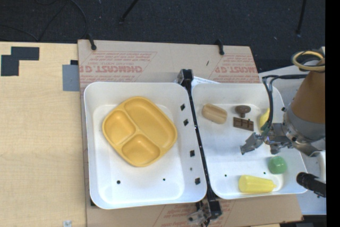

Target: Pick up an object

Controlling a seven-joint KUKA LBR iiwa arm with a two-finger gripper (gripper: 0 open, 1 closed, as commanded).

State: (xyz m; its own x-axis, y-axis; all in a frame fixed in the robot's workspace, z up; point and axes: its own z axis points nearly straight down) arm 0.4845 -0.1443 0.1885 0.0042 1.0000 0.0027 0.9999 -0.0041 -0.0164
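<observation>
The gripper (260, 142) hovered low over the right bin (223, 178), fingers spread open with nothing between them. Around it sat a tan bread roll (214, 113), a brown mushroom-shaped piece (243, 110), a dark chocolate bar (244, 124), a green ball (277, 165) just beside the wrist, and a yellow wedge (256, 184) near the front wall. The left bin (101, 183) carried a yellow divided plate (139, 130). Cardboard (159, 61) under the bins read "CHEMCAST GP", printed upside down in red

arm (311, 109) cut off at right, yellow piece (263, 118) half hidden behind cable
</observation>
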